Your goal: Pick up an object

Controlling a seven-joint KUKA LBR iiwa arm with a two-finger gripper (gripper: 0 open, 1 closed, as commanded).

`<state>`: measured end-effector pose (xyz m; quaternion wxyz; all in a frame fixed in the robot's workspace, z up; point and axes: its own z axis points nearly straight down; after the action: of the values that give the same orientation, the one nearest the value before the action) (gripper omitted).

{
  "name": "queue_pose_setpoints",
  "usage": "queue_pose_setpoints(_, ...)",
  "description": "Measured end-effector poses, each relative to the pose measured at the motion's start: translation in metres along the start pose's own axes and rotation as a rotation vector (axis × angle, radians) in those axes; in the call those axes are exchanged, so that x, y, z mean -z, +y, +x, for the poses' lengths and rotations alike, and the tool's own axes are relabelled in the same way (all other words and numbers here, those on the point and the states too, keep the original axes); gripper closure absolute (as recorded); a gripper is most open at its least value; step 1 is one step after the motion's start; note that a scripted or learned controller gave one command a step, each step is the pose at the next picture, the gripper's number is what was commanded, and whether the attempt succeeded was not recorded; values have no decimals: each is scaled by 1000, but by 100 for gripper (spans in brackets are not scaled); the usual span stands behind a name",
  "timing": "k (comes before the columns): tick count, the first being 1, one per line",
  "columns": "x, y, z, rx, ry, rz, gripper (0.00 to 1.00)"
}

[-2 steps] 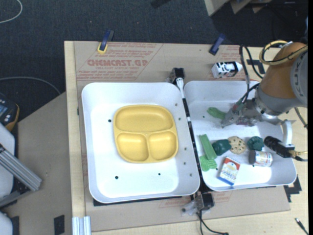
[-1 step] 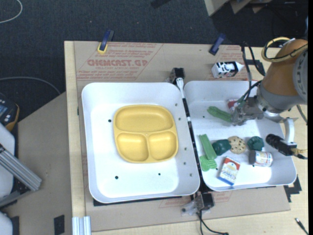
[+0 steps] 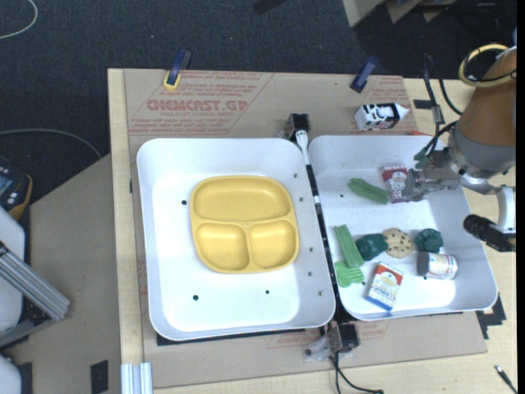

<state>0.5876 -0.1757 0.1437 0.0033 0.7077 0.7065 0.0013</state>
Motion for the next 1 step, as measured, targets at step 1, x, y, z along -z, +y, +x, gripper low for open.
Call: queue_pose_setpoints(1,56,1,10,4,0,-2,100)
